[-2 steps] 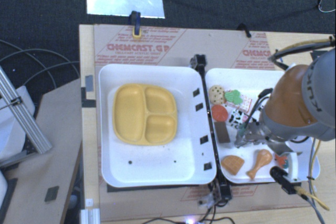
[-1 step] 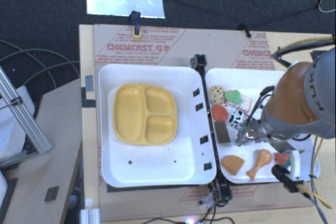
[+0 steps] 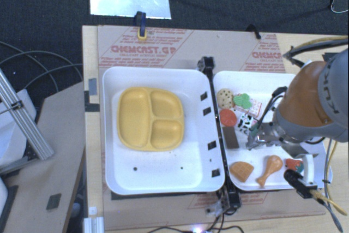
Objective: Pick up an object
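Observation:
The right bin [image 3: 272, 80] holds several small items. At its far left lie a tan cookie [image 3: 224, 97] and a green toy [image 3: 242, 100], and below them a red disc [image 3: 228, 117]. A black-and-white patterned piece [image 3: 246, 123] and a dark flat block [image 3: 230, 138] sit beside the disc. Along the near side are an orange wedge [image 3: 241, 171], a tan drumstick [image 3: 269, 168] and a small red piece [image 3: 293, 163]. My gripper [image 3: 255, 139] hangs low over the bin's middle, just right of the dark block and below the patterned piece. Nothing visible is held in it.
The left bin [image 3: 163, 172] bears a yellow three-compartment plate [image 3: 150, 118]. A black divider with clips [image 3: 214, 117] runs between the bins. The arm's grey and orange wrist [image 3: 311, 103] covers the right bin's right part. Cardboard [image 3: 163, 46] lies under both bins.

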You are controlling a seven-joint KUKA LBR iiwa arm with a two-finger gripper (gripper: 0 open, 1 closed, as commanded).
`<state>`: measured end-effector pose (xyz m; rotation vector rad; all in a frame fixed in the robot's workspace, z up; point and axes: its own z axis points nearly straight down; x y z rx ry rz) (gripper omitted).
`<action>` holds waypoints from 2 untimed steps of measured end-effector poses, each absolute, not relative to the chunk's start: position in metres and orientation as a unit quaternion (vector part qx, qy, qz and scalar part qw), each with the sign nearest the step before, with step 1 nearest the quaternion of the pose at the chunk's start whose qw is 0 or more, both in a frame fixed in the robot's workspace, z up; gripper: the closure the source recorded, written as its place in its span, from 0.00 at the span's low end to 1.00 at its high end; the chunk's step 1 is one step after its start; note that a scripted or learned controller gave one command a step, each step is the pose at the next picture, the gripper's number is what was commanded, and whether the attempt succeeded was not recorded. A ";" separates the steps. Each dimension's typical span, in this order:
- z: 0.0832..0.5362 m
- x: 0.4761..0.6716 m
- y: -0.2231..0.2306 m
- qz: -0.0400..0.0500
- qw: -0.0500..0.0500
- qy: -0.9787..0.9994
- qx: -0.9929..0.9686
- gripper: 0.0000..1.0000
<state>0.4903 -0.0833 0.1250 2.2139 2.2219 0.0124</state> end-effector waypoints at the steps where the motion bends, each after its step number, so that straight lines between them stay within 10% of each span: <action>1: 0.136 0.491 -0.083 0.005 0.003 0.709 0.705 1.00; 2: 0.146 0.493 -0.083 0.006 0.004 0.710 0.704 1.00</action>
